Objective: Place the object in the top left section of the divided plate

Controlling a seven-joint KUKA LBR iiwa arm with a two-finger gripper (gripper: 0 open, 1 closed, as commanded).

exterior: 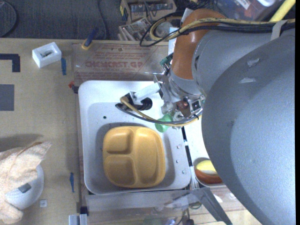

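A mustard-yellow divided plate [134,156] with three sections lies in the left white bin [89,107], toward its front. A small green object [162,124] shows just past the plate's upper right corner, by the bin's right wall. My gripper [168,115] hangs directly over that green object, its tip hidden by the wrist. Whether the green object sits between the fingers or rests on the bin floor cannot be made out. The plate's sections hold nothing.
The big grey arm covers most of the right bin, where a yellow and red object [206,170] peeks out. A white box [46,54] sits at the bench's back left. A crumpled cloth [21,161] and a white bowl [23,191] lie at the front left.
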